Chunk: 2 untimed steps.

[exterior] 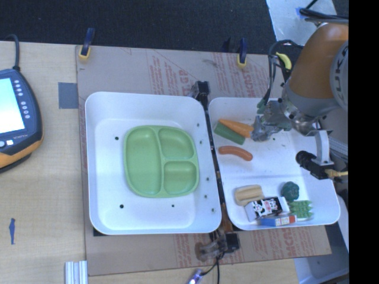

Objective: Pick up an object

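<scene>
Arm comes in from the right; end effector [262, 130] sits low in the right bin [331, 203], w/ its tip just beside the carrot's [235, 126] orange end. Can't tell whether it's gripping anything. Sausage [235, 152] lies just below the carrot, apart from it. Near edge: bread roll [248, 193], milk carton [266, 207], broccoli [290, 190]. Left bin [100, 158] has a green divided plate [161, 161].

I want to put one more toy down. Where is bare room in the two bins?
Left bin: a bare white floor rings the green tray. Right bin: bare middle between sausage and broccoli. Crowded: near edge around the bread, and by the carrot under the gripper.
</scene>
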Tool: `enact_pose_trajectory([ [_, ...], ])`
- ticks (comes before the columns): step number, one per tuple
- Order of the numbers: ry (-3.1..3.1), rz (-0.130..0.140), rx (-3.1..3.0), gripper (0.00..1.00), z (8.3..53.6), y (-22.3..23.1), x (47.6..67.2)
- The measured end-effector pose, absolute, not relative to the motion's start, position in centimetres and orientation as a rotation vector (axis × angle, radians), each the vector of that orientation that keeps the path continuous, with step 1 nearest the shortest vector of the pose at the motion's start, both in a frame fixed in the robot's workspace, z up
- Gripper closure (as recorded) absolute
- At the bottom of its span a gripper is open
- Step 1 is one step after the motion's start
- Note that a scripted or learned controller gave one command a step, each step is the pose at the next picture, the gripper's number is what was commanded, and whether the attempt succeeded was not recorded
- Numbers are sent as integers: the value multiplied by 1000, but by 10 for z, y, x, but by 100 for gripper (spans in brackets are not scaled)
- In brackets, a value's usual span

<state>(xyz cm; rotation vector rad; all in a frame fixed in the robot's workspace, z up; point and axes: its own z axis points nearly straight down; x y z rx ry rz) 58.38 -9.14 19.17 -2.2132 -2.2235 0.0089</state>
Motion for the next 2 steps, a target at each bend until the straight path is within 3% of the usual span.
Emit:
enact_pose_trajectory([
  [2,-2225,2,-2216,100,211,-81,609],
])
